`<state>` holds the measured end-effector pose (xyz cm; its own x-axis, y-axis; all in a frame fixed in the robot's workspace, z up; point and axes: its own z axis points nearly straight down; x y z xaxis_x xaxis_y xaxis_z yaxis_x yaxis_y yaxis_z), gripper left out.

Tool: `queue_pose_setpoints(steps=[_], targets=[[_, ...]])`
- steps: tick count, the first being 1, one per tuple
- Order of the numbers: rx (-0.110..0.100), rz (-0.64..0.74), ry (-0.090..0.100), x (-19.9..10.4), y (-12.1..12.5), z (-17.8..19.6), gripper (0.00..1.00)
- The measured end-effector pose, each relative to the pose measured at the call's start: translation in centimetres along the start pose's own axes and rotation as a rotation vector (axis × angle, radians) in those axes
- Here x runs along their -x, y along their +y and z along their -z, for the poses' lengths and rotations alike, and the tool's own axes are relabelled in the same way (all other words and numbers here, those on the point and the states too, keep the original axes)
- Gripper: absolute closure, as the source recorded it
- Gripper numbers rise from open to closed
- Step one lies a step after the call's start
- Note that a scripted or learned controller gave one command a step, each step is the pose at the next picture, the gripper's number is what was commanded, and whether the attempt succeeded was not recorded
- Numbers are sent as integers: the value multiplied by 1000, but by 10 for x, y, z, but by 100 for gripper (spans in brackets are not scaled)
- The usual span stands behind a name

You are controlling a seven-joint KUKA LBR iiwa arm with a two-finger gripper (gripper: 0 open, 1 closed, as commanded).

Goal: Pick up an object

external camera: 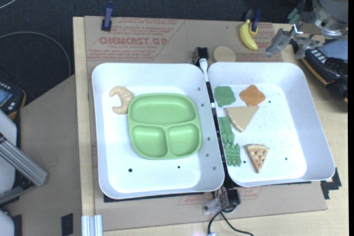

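The right bin (310,119) holds a green leaf piece (224,95), an orange piece (252,95), a tan wedge (240,117), a pizza slice (256,156) and green bean pods (229,143). In the left bin (108,163) lie a green divided plate (164,124) and a croissant (120,99). My gripper (286,42) hangs beyond the right bin's far right corner, over the bench rather than the bin. It is open, with nothing between its fingers (275,45).
A yellow banana (249,35) and a tan round disc (224,54) lie on the cardboard behind the right bin. A blue clamp (107,16) sits at the board's far left edge. Dark equipment (326,66) stands right of the bin.
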<state>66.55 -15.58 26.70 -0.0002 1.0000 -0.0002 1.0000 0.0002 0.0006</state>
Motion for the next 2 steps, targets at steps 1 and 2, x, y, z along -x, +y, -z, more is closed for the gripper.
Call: queue_pose_setpoints(steps=[1, 2], targets=[[4, 1, -1, 0, 1, 11, 100], [-6, -2, 2, -23, -88, 13, 100]])
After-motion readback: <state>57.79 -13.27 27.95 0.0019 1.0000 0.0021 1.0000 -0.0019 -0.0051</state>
